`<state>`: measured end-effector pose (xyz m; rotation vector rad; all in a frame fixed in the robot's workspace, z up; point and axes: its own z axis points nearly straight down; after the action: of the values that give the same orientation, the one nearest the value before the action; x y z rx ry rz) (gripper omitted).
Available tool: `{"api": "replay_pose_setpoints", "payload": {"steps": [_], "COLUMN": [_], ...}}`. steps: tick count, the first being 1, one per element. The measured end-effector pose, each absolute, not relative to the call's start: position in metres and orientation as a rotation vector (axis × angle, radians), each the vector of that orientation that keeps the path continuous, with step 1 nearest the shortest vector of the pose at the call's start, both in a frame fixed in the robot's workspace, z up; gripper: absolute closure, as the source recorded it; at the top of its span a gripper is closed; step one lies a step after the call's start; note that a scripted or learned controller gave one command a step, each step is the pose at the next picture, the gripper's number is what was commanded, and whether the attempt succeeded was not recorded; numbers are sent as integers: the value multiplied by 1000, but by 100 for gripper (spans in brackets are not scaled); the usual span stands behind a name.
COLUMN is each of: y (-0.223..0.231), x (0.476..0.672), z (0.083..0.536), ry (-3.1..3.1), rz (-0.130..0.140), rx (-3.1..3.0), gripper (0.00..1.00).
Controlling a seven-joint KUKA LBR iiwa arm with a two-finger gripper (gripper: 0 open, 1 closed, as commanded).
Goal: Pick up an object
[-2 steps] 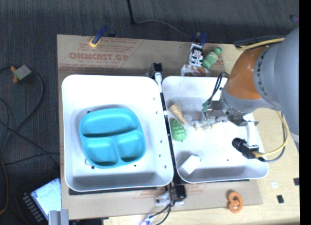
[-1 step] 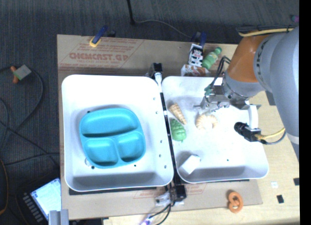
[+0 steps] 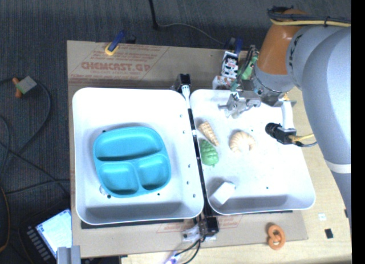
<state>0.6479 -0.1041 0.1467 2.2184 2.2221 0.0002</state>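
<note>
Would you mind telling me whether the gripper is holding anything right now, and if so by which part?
Nothing is held. The gripper hangs over the far end of the right bin, with no object between its fingers.

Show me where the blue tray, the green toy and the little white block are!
blue tray [image 3: 132, 160]: camera view, on its divider ridge.
green toy [image 3: 209, 153]: camera view, on its middle.
white block [image 3: 223, 191]: camera view, on its top face.

the arm [image 3: 319, 80] runs off the right edge, the gripper [image 3: 238, 104] is too small and blurred to read at the right bin's [image 3: 296, 200] far rim, and a screen [image 3: 54, 231] is cut off at the bottom-left corner.
</note>
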Motion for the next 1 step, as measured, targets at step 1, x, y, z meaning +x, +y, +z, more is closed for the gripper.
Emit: {"api": "replay_pose_setpoints", "payload": {"steps": [1], "y": [-49], "x": [669], "z": [185], "ry": [2223], "rz": [1], "rx": [2218], "gripper": [100]}}
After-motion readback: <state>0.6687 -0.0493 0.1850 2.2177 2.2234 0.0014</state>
